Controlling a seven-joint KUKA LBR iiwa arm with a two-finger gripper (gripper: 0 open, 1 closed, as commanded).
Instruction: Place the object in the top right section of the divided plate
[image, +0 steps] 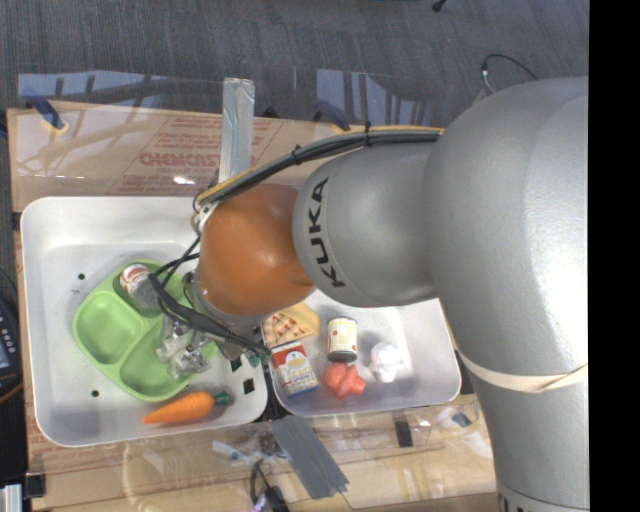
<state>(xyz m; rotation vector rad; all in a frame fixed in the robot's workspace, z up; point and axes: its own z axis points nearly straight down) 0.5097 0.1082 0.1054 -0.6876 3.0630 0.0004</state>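
A green divided plate lies in the left bin. A small can with a red and white label rests at the plate's upper edge, in or on the rim of the upper section. My gripper hangs over the plate's right side, below and to the right of the can and apart from it. The orange wrist band and grey arm cover the plate's right rim and the space between the bins.
An orange carrot lies in the left bin just below the plate. The right bin holds a waffle-like piece, a red box, a small jar, a white object and a red object.
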